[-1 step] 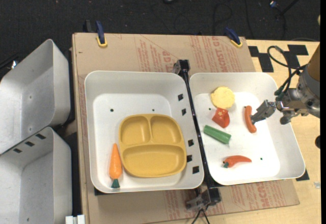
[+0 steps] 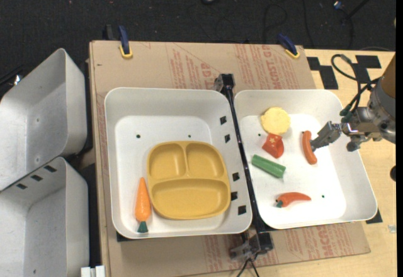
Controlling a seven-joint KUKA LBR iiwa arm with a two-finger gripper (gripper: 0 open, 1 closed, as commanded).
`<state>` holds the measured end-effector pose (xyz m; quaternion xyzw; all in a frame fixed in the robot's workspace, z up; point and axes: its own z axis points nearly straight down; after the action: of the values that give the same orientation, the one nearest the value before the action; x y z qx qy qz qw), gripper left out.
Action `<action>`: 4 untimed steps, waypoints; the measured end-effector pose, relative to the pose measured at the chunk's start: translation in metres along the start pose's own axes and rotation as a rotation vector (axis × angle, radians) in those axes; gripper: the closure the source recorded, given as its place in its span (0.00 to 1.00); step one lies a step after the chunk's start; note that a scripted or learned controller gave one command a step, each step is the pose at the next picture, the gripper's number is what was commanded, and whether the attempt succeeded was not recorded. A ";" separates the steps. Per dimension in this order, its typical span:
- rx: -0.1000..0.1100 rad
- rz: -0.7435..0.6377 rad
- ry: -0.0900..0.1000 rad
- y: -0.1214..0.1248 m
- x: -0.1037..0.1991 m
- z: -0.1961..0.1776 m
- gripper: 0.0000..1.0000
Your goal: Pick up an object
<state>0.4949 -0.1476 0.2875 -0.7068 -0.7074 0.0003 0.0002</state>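
Sausage (image 2: 308, 147), red and lying in the right bin (image 2: 352, 194), sits just beside the tool (image 2: 327, 134), whose state cannot be told; approach underway, descent onto it probably next.

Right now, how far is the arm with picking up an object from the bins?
Nothing looks picked up yet. The tool is at the right edge of the right white bin, beside the red sausage-shaped toy, with nothing visibly between its fingers. The yellow round piece, green stick and red chili pepper lie in that bin. The grasp and lift remain.
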 end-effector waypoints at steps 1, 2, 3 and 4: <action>0.004 0.002 0.001 0.010 -0.001 0.056 0.00; 0.004 0.002 0.001 0.007 0.001 0.099 0.00; 0.004 0.002 0.001 0.005 -0.002 0.143 0.00; 0.000 0.003 0.000 0.006 -0.002 0.131 1.00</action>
<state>0.5009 -0.1500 0.1569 -0.7080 -0.7062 0.0002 0.0002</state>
